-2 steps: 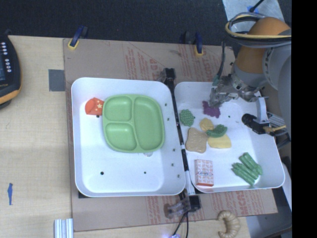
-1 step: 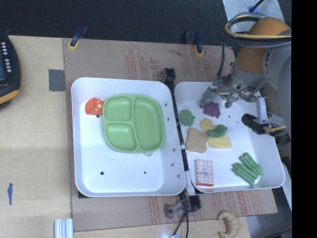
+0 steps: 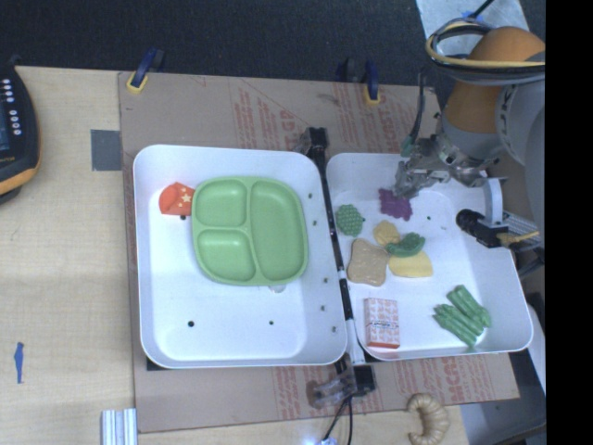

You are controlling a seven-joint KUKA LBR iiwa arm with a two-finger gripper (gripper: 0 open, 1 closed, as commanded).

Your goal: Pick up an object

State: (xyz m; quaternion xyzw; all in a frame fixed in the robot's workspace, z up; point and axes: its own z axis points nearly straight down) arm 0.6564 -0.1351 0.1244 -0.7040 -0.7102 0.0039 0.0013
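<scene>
Gripper [image 3: 414, 180] upper right of frame, low over right bin [image 3: 500, 295], tips at purple toy [image 3: 396, 204]; finger spread unclear, grasp unconfirmed.

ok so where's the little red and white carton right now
The carton lies at the right bin's near-left corner, just below the tan bread-like piece.

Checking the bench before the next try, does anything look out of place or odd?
One thing: a tan curled object lies on the bench outside both bins, below the right bin. A red item sits wedged between the green divided plate and the left bin's wall.
</scene>
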